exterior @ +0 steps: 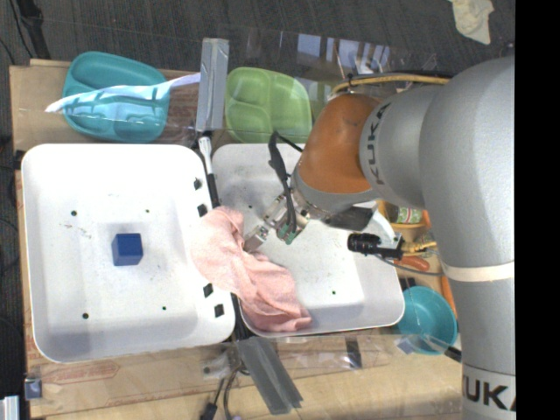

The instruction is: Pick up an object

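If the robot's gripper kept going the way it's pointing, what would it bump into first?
Most likely the crumpled pink cloth. The gripper points down and to the view's left, with its tip right at the cloth's upper edge in the right white bin. Depth is hard to judge, so it may already be touching.

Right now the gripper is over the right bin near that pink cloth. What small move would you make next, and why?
Probably a short drop straight down onto the pink cloth. The gripper sits right at the cloth's upper edge in the right bin, and nothing shows between its fingers, so no grasp is confirmed. The blue cube lies far off in the left bin, so the cloth is the nearer target.
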Tool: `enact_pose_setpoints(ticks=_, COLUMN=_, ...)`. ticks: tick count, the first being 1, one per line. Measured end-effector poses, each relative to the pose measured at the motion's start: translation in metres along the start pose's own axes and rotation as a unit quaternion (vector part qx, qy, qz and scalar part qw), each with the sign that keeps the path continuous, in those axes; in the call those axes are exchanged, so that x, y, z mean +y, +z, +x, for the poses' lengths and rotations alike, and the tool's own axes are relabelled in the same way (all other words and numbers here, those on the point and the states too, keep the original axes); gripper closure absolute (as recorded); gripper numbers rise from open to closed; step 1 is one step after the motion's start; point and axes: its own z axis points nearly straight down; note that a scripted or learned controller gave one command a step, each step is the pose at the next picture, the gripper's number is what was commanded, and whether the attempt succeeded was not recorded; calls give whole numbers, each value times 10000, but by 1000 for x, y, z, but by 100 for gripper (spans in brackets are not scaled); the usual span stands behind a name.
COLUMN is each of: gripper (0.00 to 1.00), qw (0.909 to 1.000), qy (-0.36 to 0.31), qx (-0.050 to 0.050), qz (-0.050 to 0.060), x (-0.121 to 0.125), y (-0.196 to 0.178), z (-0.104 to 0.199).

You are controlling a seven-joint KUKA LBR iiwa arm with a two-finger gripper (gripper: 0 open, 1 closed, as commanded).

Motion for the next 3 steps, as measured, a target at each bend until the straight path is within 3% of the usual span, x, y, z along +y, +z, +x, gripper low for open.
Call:
enact_pose_setpoints(ticks=1, gripper=100, qw=10000, qy=-25, qx=7, qz=1, x=1, y=-9, z=0)
enact_pose_setpoints(ticks=2, gripper=0, qw=10000, qy=-24, qx=3, qz=3, x=1, y=-9, z=-1)
enact_pose_setpoints(ticks=3, gripper=0, qw=9997, qy=-240, qx=-6, qz=-12, x=-3, y=1, z=-1)
